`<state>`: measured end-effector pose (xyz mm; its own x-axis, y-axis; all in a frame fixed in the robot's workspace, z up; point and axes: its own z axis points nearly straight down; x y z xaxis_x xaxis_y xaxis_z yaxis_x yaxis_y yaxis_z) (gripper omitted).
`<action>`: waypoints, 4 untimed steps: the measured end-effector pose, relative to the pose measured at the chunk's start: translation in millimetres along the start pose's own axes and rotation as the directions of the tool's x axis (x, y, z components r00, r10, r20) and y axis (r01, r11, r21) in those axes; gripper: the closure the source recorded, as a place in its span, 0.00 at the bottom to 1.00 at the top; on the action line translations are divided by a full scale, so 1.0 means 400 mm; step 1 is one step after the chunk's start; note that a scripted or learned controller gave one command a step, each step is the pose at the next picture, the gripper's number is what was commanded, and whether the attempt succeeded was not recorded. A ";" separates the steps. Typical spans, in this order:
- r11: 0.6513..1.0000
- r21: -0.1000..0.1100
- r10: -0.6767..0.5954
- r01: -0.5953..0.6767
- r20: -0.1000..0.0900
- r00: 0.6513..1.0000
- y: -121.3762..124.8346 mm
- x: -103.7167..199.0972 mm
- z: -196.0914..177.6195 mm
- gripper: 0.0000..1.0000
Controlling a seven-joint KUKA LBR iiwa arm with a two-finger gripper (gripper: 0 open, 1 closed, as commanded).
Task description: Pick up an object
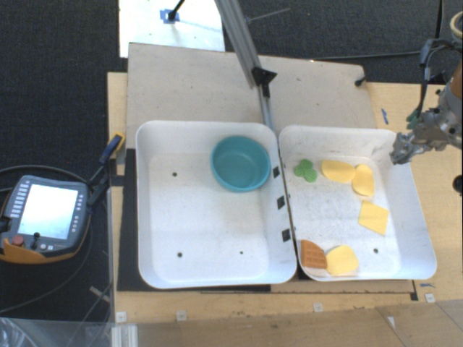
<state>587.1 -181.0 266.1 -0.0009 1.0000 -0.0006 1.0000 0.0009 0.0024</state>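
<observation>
while nothing is grasped yet, the teal bowl (241,163) sits alone in the left bin (159,266); the right bin (416,262) holds a green piece (304,170), yellow pieces (338,170) and a brown waffle (313,254). those flat pieces may slip a pinch, being thin against the floor. the end effector (402,151) hangs at the right bin's far rim, blurred; i cannot tell how it is set, and the arm is cut off.
</observation>
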 end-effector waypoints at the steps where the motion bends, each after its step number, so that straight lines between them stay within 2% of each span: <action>1: 1.000 0.002 -0.003 0.003 -0.001 1.000 -0.013 0.108 0.007 1.00; 2: 1.000 0.002 -0.003 0.003 -0.001 1.000 -0.031 0.223 0.013 1.00; 4: 1.000 0.002 -0.005 0.005 -0.002 1.000 -0.045 0.523 0.057 1.00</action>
<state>568.9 28.2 243.1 -0.0057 1.0000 0.0012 1.0000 0.0057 0.0005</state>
